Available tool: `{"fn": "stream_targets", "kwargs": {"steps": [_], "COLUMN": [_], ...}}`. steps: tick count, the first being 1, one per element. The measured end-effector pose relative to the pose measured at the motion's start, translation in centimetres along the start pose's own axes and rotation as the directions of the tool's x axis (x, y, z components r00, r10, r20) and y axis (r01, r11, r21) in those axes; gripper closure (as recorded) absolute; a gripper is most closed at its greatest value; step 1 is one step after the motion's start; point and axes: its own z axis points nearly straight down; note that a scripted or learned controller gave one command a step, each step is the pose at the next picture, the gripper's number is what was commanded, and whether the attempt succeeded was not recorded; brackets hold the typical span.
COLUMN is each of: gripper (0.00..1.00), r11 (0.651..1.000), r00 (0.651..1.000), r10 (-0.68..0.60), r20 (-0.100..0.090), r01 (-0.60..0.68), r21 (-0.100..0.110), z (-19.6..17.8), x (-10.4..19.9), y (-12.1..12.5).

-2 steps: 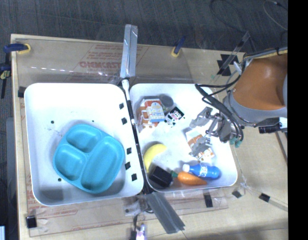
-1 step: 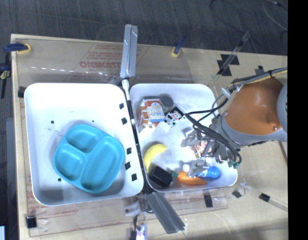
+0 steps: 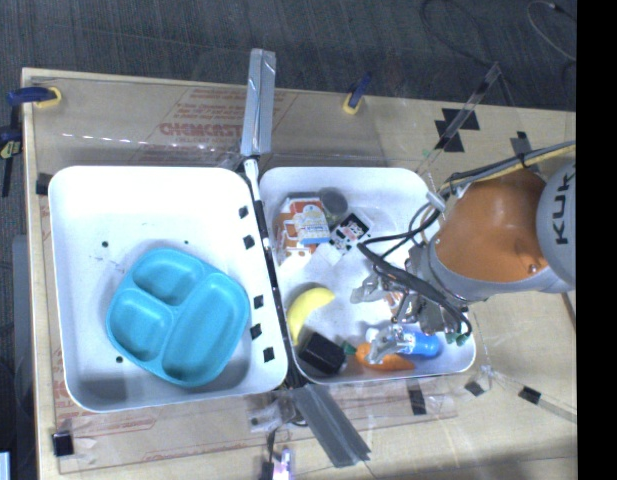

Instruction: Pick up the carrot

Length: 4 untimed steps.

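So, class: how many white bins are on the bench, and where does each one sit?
2. The left bin holds a blue divided tray; the right bin sits beside it, under the arm, with cluttered items.

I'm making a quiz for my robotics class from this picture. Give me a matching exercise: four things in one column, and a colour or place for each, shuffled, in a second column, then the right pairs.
Things:
1. divided tray
2. carrot
3. banana
4. carton

Colours and places:
A. yellow, middle of the right bin
B. orange, along the right bin's near wall, under the pincer
C. far end of the right bin
D. blue, in the left bin

Pairs: 1-D, 2-B, 3-A, 4-C
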Motion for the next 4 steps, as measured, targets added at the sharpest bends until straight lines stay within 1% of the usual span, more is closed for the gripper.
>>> {"fn": "stream_targets", "kwargs": {"steps": [1, 2, 3, 4], "gripper": [0.0, 0.0, 0.0, 0.0], "r11": [1.0, 0.995, 1.0, 0.968], "r00": [1.0, 0.995, 1.0, 0.968], "r10": [-0.004, 0.097, 0.005, -0.252], "r20": [0.004, 0.002, 0.001, -0.001], "r01": [0.004, -0.097, -0.005, 0.252], "r21": [0.003, 0.001, 0.001, -0.001], "z": [-7.9, -9.0, -3.9, 0.5], "x": [-0.7, -2.7, 0.0, 0.0], "y": [-0.1, 1.5, -0.2, 0.0]}}
